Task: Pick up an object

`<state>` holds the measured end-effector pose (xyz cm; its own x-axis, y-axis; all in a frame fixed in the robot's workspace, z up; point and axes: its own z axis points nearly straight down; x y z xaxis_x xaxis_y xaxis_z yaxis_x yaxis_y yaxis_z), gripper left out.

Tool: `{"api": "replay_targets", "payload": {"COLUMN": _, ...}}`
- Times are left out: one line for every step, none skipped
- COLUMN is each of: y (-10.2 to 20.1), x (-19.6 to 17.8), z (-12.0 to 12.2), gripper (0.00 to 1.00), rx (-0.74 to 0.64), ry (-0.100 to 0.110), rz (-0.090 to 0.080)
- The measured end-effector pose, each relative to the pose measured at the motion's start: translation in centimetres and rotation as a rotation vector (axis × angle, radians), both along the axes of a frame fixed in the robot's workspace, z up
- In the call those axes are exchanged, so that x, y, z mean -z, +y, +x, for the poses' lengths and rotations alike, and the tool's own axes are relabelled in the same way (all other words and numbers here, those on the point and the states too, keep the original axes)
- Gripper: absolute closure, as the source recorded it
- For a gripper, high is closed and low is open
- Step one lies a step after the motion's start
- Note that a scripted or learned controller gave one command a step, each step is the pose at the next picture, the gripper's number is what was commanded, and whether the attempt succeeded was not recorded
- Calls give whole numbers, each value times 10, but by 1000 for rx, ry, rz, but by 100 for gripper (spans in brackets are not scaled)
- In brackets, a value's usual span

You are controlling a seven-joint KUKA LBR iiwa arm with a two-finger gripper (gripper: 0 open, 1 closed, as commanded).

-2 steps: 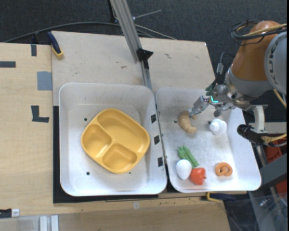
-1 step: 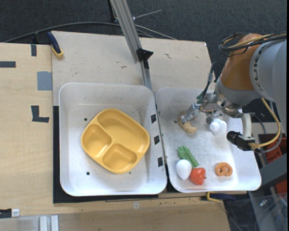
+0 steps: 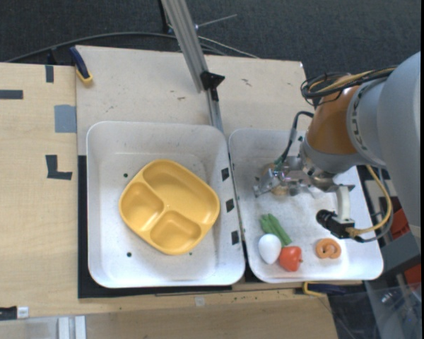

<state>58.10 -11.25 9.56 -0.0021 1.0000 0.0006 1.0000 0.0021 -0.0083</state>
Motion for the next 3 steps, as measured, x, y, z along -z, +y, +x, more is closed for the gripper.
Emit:
{"api": "replay_targets", "payload": {"y": 0, "x": 7, "z": 0, "gripper": 0, "rx": 0, "ry": -7, "rz": -2}}
{"api": "replay_targets", "payload": {"y": 1, "x": -3, "z": 0, "gripper": 100, "rx": -1, "ry": -6, "rz": -1}}
{"api": "replay_targets", "payload": {"y": 6, "x": -65, "z": 5, "gripper": 100, "rx": 0, "ry": -13, "rz": -1}}
